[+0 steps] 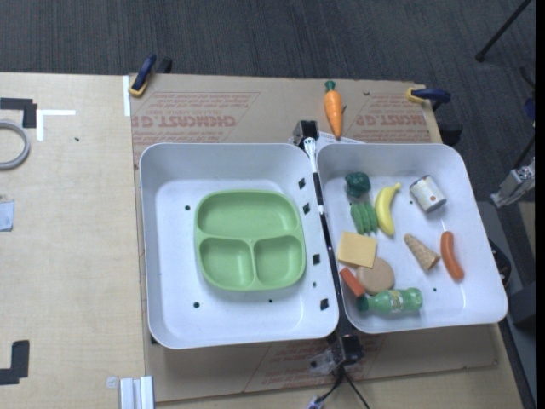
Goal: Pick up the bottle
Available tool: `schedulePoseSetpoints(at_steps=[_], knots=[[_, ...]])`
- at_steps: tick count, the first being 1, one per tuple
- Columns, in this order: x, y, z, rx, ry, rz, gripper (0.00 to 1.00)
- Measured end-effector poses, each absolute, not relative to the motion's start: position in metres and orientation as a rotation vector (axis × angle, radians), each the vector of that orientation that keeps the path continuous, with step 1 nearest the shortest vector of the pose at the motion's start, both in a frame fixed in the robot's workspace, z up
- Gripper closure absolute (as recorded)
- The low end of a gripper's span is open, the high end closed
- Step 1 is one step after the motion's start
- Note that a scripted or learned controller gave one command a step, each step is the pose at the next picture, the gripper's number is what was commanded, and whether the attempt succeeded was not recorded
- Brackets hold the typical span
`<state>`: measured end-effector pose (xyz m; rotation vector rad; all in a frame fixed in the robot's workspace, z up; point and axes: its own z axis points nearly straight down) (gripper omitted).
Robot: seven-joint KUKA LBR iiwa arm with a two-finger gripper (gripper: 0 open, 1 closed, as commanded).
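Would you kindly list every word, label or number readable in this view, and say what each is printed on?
Red lettering on the cardboard sheet under the bins, left part: upside down and mirrored, too blurred to read.
Red lettering on the same sheet, right part, beside the carrot: likewise unreadable.
Label on the green bottle: too small to read.
Red mark on the small white can: no legible text.

Grey ring cut by left edge, can label unreadable

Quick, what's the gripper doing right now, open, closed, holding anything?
Gripper: cannot be told; it is outside the right white bin, apart from the green plastic bottle lying in it.
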<state>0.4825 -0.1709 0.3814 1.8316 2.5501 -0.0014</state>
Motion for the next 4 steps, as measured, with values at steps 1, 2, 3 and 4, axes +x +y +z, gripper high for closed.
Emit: schedulePoseSetpoints(at_steps=[1, 2, 3, 4], knots=[[0.478, -0.084, 0.412, 1.647, 2.672, -0.001, 1.00], [0.478, -0.164, 0.458, 1.709, 2.633, -0.002, 1.00], [0.478, -0.070, 0.407, 1.733, 2.619, -0.001, 1.00], [0.478, -0.137, 0.426, 1.568, 2.718, -0.001, 1.00]])
